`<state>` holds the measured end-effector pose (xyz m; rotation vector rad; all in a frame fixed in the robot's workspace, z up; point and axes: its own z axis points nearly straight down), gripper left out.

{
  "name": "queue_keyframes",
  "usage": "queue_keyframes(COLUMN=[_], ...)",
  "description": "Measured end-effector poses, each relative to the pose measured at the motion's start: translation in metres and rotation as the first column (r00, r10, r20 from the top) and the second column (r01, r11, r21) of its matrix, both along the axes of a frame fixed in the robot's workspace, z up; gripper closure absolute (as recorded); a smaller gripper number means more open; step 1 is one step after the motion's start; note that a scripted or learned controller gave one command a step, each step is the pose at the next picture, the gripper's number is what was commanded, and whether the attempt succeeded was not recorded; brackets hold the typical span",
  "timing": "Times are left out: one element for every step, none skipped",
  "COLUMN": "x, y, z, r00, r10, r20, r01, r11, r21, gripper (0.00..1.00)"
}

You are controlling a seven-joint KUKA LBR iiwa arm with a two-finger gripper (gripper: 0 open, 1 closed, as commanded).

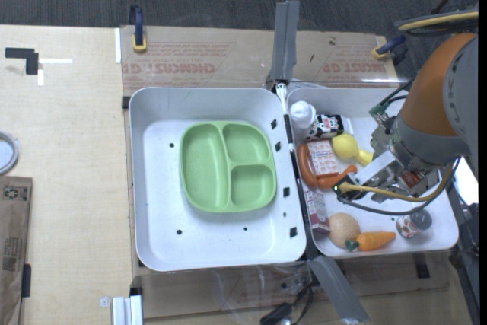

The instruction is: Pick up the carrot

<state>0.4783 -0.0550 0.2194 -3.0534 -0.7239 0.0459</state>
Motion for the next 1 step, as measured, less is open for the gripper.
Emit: queue_keyframes(x=[-0.0013], y=[-0.0198], z=[-0.0161], r00=[0.920], r10=[0.392], r20=[0.023], r01=[-0.392], r11=[0.920], r21=[0.007], gripper=[1.00])
